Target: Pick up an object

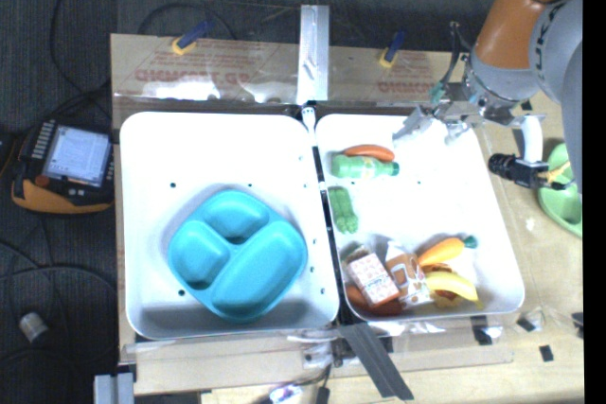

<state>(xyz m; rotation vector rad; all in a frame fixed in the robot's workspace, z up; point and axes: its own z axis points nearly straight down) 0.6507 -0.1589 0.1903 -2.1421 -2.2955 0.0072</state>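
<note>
The right bin (473,203) holds several items. A green bottle (365,168) lies near its back left, with a thin orange-red piece (367,150) just behind it. A small green pickle-like piece (343,210) rests against the left wall. At the front sit a red and white packet (372,278), a brown packet (409,276), an orange piece with a green tip (442,252) and a yellow banana (453,289). My gripper (434,128) hangs over the bin's back right corner, open, with nothing between its fingers. It is right of and behind the bottle.
A blue divided plate (237,251) fills much of the left bin (151,147). A metal post (313,52) stands behind the divider between the bins. A handheld device (68,161) lies left of the bench. A green object (568,196) and black fitting (516,167) sit at right.
</note>
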